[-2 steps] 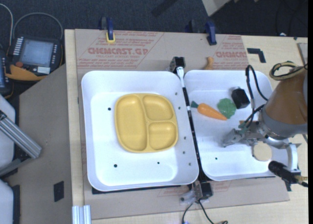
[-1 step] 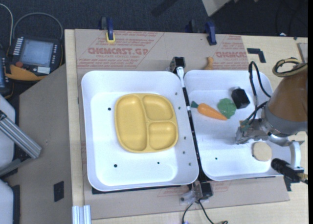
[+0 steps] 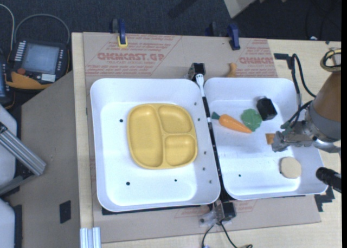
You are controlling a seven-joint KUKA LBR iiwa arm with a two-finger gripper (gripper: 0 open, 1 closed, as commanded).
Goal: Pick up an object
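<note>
The KUKA arm reached in from the right over the right-hand bin [image 3: 255,187], its fingers [image 3: 280,141] lowered near the bin's right side, beside a small orange piece [image 3: 269,138] that lay just to their left. Whether the fingers were open or closed could not be told from this slanted view, and nothing was visibly held between them. The nearest candidates for a pick lay close by: a pale round cookie-like piece [image 3: 290,167] sat just below and slightly right of the fingers, apart from them, while a toy carrot [image 3: 234,123] lay further to the left, its long axis running slantwise from upper left to lower right, its tip meeting a green leafy piece [image 3: 251,118]. A black block [image 3: 266,108] rested above that, toward the bin's far wall. In the left-hand bin [image 3: 108,149] a yellow divided plate [image 3: 161,135] sat well apart from the arm. Judging by position, the small orange piece or the pale round piece looked the likeliest target, each calling for only a short shift of the wrist.
</note>
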